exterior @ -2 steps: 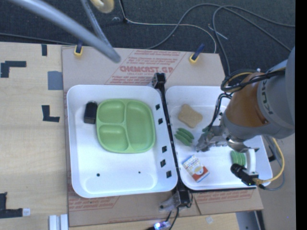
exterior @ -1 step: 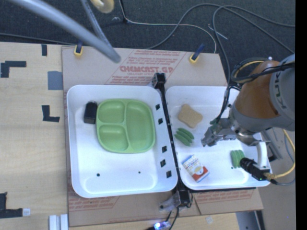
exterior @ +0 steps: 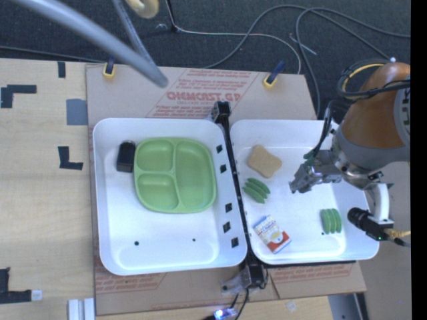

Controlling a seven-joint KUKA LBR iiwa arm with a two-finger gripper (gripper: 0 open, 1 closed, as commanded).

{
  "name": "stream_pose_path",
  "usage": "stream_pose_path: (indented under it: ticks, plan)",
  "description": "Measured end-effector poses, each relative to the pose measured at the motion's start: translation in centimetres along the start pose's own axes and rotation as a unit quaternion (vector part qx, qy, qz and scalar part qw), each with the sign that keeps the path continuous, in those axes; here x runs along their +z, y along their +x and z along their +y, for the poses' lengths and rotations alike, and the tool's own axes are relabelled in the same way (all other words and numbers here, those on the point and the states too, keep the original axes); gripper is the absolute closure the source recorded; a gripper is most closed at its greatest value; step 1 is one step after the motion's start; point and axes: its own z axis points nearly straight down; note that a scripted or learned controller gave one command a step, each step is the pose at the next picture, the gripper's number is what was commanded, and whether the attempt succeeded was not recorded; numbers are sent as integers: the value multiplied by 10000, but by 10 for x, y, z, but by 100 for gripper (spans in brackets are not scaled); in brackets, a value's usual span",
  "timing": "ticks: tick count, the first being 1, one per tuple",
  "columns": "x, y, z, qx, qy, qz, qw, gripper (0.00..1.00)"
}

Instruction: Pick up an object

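In the right bin (exterior: 347,249) lie a tan bread-like piece (exterior: 264,161), a green pea pod (exterior: 256,189), a second green ridged piece (exterior: 330,221) and a small red, white and blue carton (exterior: 271,234). My gripper (exterior: 301,181) hangs over the right bin's middle, right of the bread and the pea pod and up-left of the ridged green piece. Nothing shows between its fingers.
The left bin (exterior: 107,245) holds a green sectioned plate (exterior: 175,175) and a small black block (exterior: 125,157) at the plate's left. A black divider (exterior: 230,199) runs between the bins. Cables lie behind the bench, and the grey arm (exterior: 370,122) enters from the right.
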Motion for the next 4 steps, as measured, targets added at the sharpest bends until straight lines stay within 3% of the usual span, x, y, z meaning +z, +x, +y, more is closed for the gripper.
stream_pose_path:
  ticks: [1,2,3,4]
  plan:
    - [11,0,0,7,33,0,10000,100]
    - [3,61,13,-26,25,10,10000,100]
    - [5,117,12,-28,29,13,10000,100]
    - [7,169,30,-27,24,7,10000,100]
